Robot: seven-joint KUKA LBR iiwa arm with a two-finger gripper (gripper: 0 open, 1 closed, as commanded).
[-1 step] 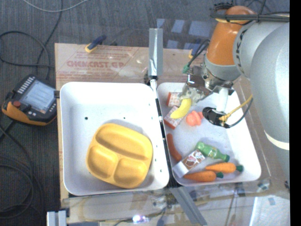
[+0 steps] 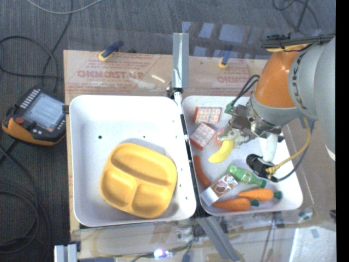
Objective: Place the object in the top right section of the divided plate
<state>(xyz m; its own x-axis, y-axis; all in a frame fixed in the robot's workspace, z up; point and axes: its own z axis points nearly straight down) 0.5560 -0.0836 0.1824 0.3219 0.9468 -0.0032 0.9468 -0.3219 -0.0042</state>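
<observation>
Gripper over banana (right bin) — apart.

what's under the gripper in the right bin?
The gripper hangs over the top end of the yellow banana, in the right bin. The banana's upper tip is covered, as is the bin floor beneath the wrist.

Single fixed camera looking down at a slant from above the worktop, taking in both bins side by side.
</observation>
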